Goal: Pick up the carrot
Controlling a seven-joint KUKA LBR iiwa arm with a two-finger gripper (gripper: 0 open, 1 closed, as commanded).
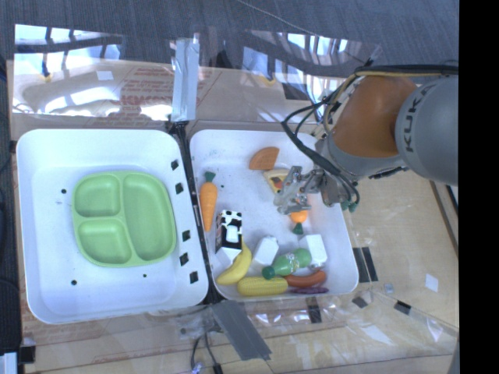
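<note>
The gripper hangs over the right bin, near that bin's right wall; whether its fingers are spread or pressed together cannot be told, and nothing is seen pinched between them. The carrot lies well to the gripper's left, lengthwise along the bin's left wall, green top pointing away toward the far rim. Bare white floor lies between gripper and carrot. Just below the gripper sits a small orange piece; beyond it toys crowd the near wall, among them a banana. A green divided plate sits in the left bin.
</note>
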